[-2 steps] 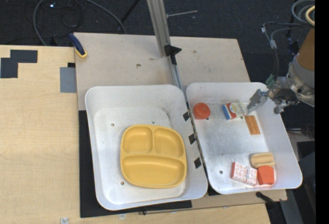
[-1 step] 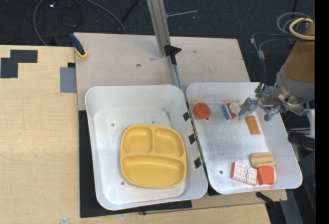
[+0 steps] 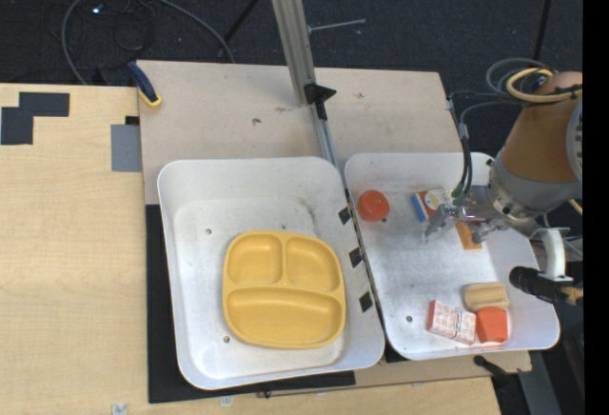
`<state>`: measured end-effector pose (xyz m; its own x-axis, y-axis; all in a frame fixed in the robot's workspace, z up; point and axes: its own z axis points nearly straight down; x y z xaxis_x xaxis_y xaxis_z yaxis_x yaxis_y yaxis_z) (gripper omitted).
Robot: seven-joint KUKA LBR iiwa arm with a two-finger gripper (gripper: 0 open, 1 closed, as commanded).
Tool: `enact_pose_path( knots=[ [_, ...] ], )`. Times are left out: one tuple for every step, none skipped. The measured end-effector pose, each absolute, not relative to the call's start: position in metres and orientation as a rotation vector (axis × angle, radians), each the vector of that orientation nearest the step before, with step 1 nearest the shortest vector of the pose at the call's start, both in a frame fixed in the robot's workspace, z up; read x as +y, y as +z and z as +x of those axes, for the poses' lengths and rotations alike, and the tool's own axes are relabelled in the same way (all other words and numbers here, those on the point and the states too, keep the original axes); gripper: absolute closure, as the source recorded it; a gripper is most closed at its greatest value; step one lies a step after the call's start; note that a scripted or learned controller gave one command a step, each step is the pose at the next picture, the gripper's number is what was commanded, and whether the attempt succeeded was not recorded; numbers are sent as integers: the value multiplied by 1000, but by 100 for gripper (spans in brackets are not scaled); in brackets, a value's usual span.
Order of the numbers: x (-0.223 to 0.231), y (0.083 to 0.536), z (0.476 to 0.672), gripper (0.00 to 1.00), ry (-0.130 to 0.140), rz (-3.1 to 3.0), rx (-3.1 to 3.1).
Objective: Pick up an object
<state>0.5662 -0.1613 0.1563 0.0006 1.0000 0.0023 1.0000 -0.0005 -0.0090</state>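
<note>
The gripper, fingers spread and grasping nothing, sits low in the right bin near its far edge, between the blue-and-white packet and an orange object, with the red ball toward the left edge.

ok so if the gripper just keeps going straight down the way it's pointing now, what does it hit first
Probably the bare floor of the right bin. The gripper hangs over an open patch, with the small blue and white packet just beside it and the orange ball farther off. Depth is hard to judge, so it might clip the packet.
</note>
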Motion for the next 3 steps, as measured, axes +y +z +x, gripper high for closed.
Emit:
enact_pose_path(
  knots=[
    [-156, 111, 568, 0, 6, -2217, -2215],
    [-158, 124, 569, 100, 4, -2222, -2214],
    [-165, 183, 575, 100, -2, -2225, -2222]
  ],
)
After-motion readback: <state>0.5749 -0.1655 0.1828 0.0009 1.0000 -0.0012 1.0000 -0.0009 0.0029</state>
